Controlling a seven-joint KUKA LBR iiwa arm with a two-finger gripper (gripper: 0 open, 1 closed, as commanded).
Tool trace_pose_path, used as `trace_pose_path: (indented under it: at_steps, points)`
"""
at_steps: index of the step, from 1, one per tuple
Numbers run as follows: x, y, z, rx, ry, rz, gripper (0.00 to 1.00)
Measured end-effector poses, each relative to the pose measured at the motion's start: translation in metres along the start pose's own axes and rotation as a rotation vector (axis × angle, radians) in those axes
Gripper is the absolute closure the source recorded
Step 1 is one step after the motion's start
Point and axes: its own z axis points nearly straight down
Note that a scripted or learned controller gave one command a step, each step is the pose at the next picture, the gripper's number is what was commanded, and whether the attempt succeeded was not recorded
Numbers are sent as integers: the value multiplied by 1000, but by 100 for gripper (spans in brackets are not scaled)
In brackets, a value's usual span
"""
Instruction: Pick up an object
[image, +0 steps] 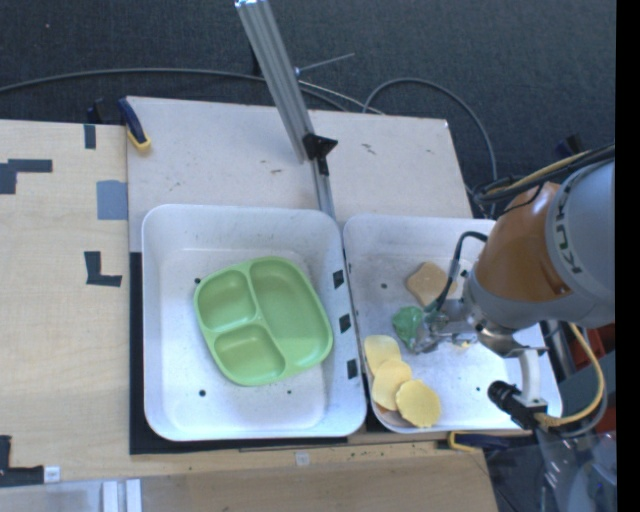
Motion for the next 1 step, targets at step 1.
trace_pose_path:
  at_steps: [1]
  points:
    - [9,0,-46,-8,-2,0,100]
